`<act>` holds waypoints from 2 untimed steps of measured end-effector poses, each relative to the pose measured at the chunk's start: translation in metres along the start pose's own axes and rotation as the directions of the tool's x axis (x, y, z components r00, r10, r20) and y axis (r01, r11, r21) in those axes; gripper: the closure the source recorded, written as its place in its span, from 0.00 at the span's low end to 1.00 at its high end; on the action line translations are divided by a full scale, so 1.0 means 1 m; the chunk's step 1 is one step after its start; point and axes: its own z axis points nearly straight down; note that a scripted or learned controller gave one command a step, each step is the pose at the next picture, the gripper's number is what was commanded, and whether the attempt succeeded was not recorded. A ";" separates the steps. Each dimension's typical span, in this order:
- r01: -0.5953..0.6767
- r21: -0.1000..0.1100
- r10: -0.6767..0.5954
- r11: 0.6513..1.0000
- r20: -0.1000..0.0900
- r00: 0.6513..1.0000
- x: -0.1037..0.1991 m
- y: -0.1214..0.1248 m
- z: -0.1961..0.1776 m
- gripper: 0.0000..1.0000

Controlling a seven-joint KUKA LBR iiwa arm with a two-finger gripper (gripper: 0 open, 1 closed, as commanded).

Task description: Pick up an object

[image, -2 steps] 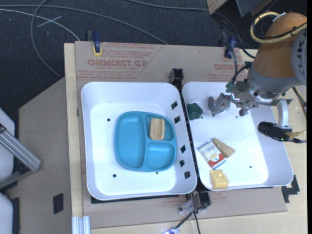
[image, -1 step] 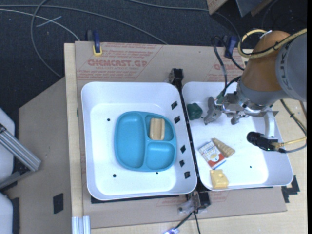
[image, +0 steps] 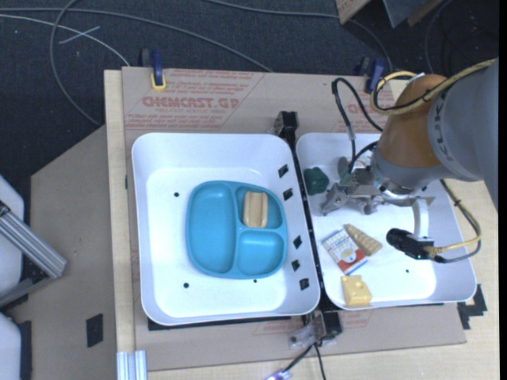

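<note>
1. Nearest the camera, at the front edge of the right bin (image: 451, 291), lies a small yellow block (image: 357, 291). It rests on the bin floor, untouched by the arm.
2. Just behind the yellow block lies a flat red-and-white packet (image: 342, 249), tilted. A tan cone-shaped piece (image: 364, 240) lies against the packet's right edge.
3. A dark green object (image: 317, 180) sits near the back left of the right bin, close to the divider between the bins.
4. Gripper (image: 339, 199): positioned low over the right bin, between the green object and the packet. Its metal fingers point toward the view's left. No object is visible between them; the gap between the jaws cannot be judged from this view.
5. Arm (image: 444, 133): the grey body with the orange band covers the back right part of the right bin and hides whatever lies under it. A black cable with a yellow lead (image: 420, 245) hangs over the bin floor to the right of the cone piece.
6. Left bin (image: 158, 275): holds a blue divided tray (image: 235, 229). A tan block (image: 255, 209) lies in the tray's upper right compartment.
7. Both bins rest side by side on a cardboard-covered bench (image: 119, 212).
</note>
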 end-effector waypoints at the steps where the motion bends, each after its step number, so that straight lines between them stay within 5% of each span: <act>1: -0.001 -0.008 0.001 1.000 0.000 1.000 0.000 0.002 -0.015 1.00; 2: 0.000 -0.014 0.000 1.000 0.003 1.000 -0.007 0.009 -0.063 1.00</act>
